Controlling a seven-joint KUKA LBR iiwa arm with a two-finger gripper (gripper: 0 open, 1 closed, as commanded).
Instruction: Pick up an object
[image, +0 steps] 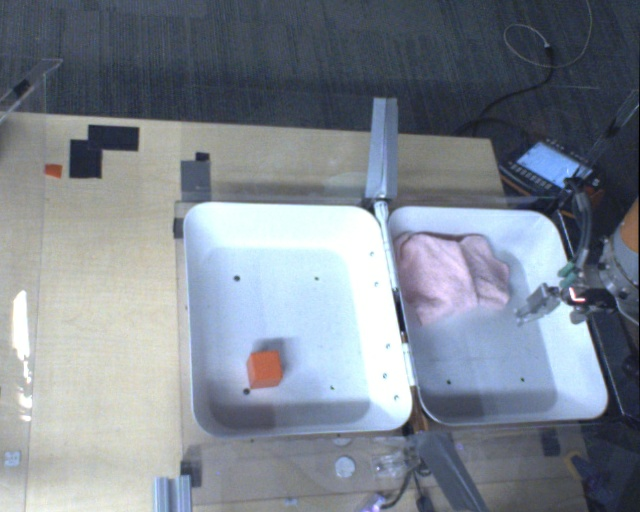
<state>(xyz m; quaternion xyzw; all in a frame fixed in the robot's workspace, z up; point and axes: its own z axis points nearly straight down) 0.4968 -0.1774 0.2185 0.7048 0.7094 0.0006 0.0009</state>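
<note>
An orange block (265, 369) lies in the left white bin (210, 300), near its front left. A crumpled pink cloth (448, 273) rests in the back left part of the right white bin (520, 395). My gripper (536, 303) hangs over the right side of the right bin, just to the right of the cloth and apart from it. Nothing shows in its grasp. The arm comes in from the right edge of the view.
A metal divider post (383, 150) stands behind the seam between the two bins. A small screen device (548, 165) and cables lie at the back right. Black markers (100, 148) and a small orange tag (52, 171) sit on the wooden bench at far left.
</note>
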